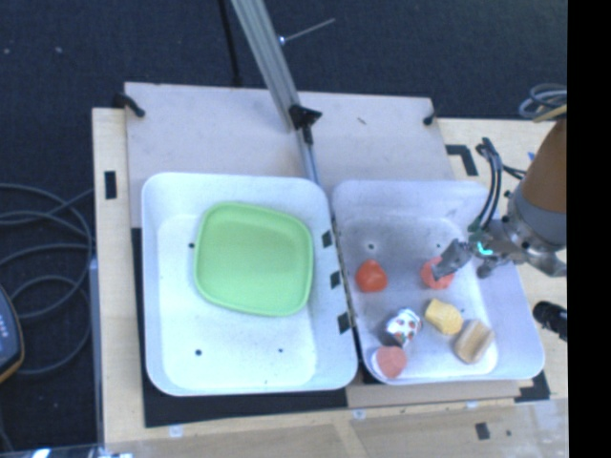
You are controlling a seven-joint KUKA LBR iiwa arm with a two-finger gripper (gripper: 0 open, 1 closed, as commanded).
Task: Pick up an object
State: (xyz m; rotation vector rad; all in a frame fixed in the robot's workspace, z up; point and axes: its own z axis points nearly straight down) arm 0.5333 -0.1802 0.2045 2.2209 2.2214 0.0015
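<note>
In the right bin (434, 208), the gripper (451, 263) is hanging right over a red piece (437, 274), fingertips at or touching its top. Finger spread: cannot tell, too small and blurred. Grasp step is looking underway, nothing lifted yet. Other items are lying close by: orange ball (371, 277), yellow block (443, 316), tan piece (473, 342), pink disc (389, 360), white ball (403, 326). Left bin (162, 256) is holding a green plate (255, 259). Next move is likely needing a firm close, then a straight lift.
</note>
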